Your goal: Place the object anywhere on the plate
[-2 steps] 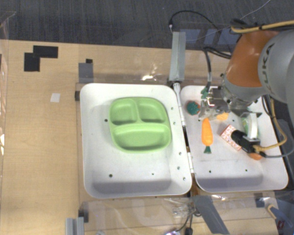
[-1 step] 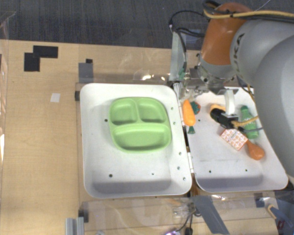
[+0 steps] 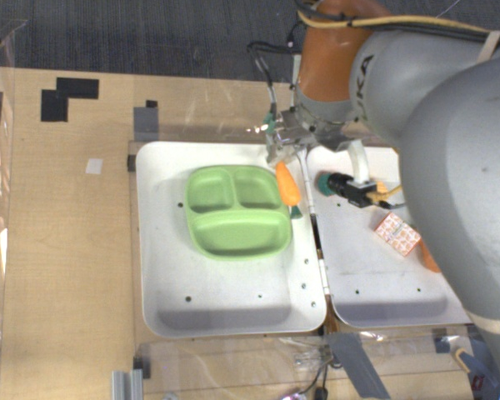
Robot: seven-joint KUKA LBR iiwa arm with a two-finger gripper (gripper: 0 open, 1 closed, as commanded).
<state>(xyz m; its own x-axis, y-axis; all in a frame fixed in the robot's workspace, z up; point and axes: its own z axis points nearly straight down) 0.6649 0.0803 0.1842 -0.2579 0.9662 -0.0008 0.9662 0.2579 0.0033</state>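
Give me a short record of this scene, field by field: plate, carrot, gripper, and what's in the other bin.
plate: green, three compartments, in the left bin
carrot: orange, along the plate's right rim, green end towards the camera
gripper: right above the carrot's far end; grip on it unclear
right bin: holds a red-and-white patterned packet
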